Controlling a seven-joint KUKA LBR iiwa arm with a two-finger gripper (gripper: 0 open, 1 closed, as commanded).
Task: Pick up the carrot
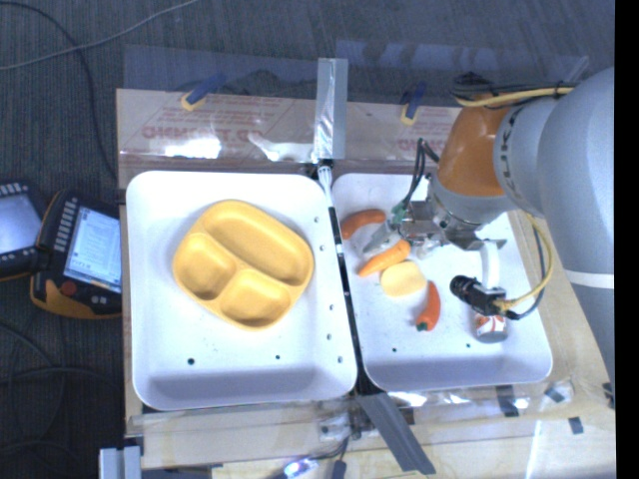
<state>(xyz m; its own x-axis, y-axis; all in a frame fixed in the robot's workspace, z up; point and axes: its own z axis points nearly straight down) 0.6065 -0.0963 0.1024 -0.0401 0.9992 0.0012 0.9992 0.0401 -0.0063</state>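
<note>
Grey and bulky at the right edge, the arm [584, 168] stands highest above the table [230, 118], and its orange band [474, 163] sits over the far side of the right bin [449, 377]. Below that band the tool [399, 236] hangs over the bin's far left part. Whether it is open or closed cannot be told from this view.

The carrot [384, 257] lies on the floor of the right bin, close to the wall shared with the left bin [240, 385]. It lies at a slant, with its upper right end at the tool. Whether the tool has hold of it cannot be told.

Touching the carrot on its near right side is a pale yellow round thing [402, 280]. Just beyond the carrot, towards the far wall, lies an orange rounded piece [361, 221]. A red-orange pepper [429, 306] lies just right of the pale round thing, pointing towards the near wall. Further right in the same bin sits a small red and white thing [489, 326], too small to name.

The left bin holds one yellow plate [243, 262], divided into three compartments and turned at an angle. Nothing lies in the compartments.

Left of the table, an orange and black handset [85, 257] with a lit screen lies on the grey floor [60, 88].
</note>
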